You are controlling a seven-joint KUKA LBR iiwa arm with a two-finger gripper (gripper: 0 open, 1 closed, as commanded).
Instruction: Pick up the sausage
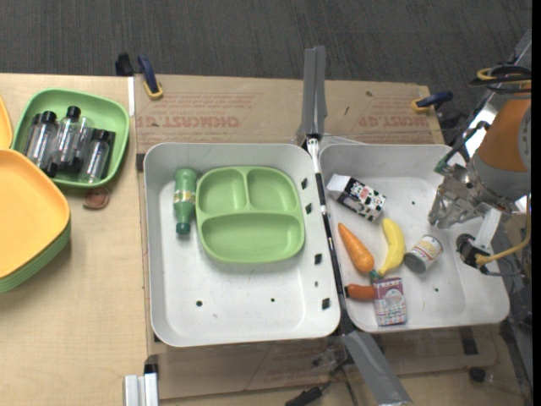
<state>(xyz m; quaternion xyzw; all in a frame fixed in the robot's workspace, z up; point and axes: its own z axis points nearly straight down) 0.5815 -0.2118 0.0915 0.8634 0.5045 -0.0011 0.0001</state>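
Low in right bin, sausage (360, 292), well apart from gripper (450, 216)

Red sausage (360, 292), yellow banana (392, 244), orange carrot (356, 248), green plate (250, 213).

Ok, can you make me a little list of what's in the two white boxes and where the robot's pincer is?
left bin: green divided plate; green bottle lying beside its left edge
right bin: milk carton, carrot, banana, small can, pink packet
sausage: red, near the right bin's front-left corner, partly under the pink packet, just below the carrot's tip
pincer: over the right bin's right side, above the can, apart from the sausage
holding: nothing seen in it
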